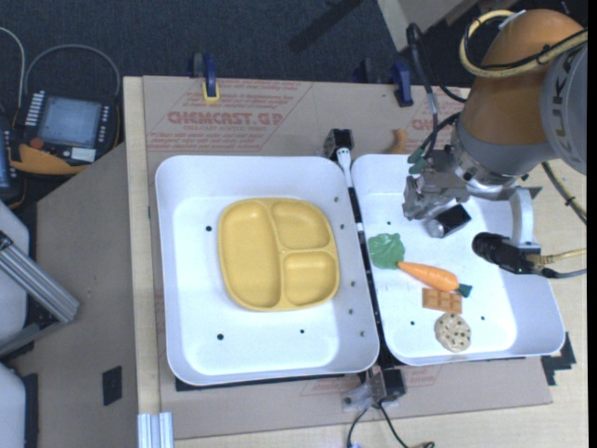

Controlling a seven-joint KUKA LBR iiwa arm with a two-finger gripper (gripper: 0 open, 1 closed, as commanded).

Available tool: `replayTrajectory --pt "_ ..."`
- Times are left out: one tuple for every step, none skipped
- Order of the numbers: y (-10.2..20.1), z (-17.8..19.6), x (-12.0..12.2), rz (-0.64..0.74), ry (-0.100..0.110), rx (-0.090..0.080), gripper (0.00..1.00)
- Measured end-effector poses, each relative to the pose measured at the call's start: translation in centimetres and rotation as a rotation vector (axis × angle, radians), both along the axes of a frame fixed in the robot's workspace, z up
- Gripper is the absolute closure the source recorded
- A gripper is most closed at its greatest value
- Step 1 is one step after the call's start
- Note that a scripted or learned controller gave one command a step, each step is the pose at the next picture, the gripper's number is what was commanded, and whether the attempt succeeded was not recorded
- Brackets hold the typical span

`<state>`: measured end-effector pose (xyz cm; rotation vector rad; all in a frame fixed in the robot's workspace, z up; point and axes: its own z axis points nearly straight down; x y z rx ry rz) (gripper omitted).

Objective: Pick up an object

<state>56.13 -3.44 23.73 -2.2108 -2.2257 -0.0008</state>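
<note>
Cookie (454,332) sitting nearest in right bin (532,339) — I'm seeing gripper (431,203) hovering above carrot (429,274) and lettuce (384,249) — can't tell its state.

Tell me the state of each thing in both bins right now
Yellow divided plate: flat in the left bin, upright.
Green leafy piece: lying in the right bin.
Carrot: lying on its side.
Brown waffle piece: lying flat.
Cookie: lying flat.
Gripper: over the right bin, away from the toy foods.
</note>
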Motion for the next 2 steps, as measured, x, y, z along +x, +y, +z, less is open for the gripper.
replayTrajectory --pt "5.0 0.5 -0.9 0.000 0.000 -0.001 1.00" --pt "11.1 -0.5 -2.1 -0.001 0.001 -0.002 1.00"
